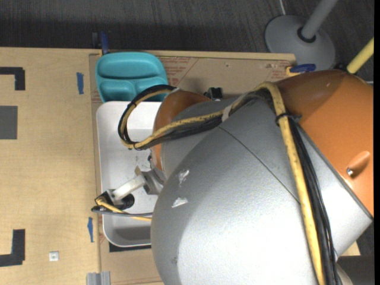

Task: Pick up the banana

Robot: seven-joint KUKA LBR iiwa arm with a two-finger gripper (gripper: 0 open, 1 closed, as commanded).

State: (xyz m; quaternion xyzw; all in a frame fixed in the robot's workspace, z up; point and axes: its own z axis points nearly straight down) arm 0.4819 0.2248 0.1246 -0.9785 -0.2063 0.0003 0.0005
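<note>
My grey arm (255, 183) with its orange band (332, 123) looms close under the camera and covers most of both bins. Its wrist end reaches down into the left white bin (110, 153), and the gripper (148, 180) sits low over the bin's front part, mostly hidden beneath the arm. The strip of bin floor visible along the left wall is bare white. Whatever lies under the arm is hidden.
A teal plastic moulded piece (130, 76) rests at the far end of the left bin. The tan bench top (47, 159) stretches out to the left with black and blue tape marks. A grey lamp base (291, 34) stands beyond the bench at the back right.
</note>
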